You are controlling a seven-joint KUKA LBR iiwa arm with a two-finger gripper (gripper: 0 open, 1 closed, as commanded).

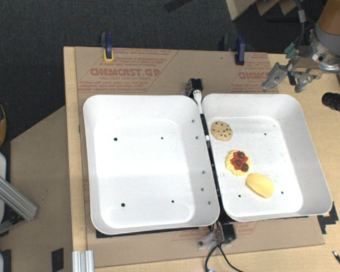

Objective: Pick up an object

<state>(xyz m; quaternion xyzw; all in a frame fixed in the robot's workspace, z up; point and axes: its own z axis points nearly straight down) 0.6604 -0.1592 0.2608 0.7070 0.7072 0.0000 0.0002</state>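
While red "CHEMCAST GP" lettering runs across the brown worktop, the right bin holds a yellow lump, a red-topped piece and a cookie, and the claw hangs spread and bare beyond its far rim.

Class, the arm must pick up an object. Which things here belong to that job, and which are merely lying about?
Job:
cookie
pizza-like toy
yellow lemon-like toy
right bin
end effector

Lying about:
left bin
blue clamps
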